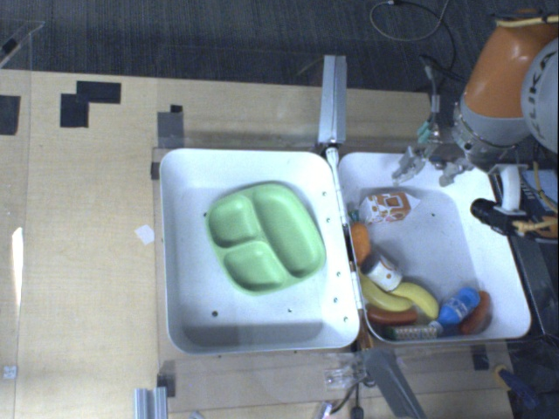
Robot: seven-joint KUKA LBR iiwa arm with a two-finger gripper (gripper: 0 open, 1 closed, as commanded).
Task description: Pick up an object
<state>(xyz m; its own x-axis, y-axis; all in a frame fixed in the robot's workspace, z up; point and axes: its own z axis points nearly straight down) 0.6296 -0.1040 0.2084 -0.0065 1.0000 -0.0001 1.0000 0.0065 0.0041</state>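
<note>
My fingers (430, 166) hang spread and empty over the far edge of the right bin (489, 234), just beyond the small white packet (389, 206), so I judge I am choosing a target and must next descend squarely onto it

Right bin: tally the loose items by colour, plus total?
Right white bin, as far as the pile shows:
Yellow: 1, curved yellow banana
Orange: 1, small orange piece
Blue: 1, blue plastic bottle
White: 1, white printed packet
Red-brown: 1, red-brown item
Total: 5; overlapping items may hide more.
</note>
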